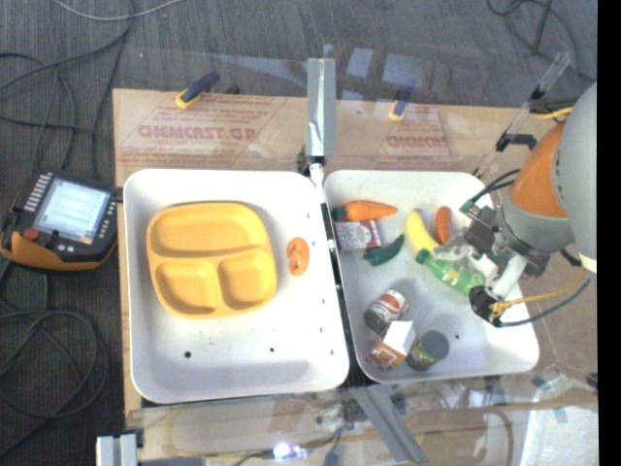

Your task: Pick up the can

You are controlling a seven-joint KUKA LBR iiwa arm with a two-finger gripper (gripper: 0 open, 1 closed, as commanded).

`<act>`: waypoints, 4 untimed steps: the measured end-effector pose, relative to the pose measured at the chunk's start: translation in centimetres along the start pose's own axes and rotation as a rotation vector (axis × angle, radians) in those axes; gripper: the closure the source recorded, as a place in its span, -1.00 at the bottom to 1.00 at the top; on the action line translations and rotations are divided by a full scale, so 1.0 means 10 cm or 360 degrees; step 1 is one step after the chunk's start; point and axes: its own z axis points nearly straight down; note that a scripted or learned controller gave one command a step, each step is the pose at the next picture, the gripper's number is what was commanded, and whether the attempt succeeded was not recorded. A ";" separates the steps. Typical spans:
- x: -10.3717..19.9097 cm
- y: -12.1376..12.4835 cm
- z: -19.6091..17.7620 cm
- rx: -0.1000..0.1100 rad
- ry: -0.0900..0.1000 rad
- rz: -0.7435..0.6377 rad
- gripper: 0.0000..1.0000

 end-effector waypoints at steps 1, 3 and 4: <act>0.15 0.37 -0.51 -0.0001 0.0001 -0.0092 -1.00; 0.21 0.15 0.06 0.0003 0.0009 -0.0113 -1.00; 0.37 0.06 -0.01 0.0003 0.0005 -0.0133 -1.00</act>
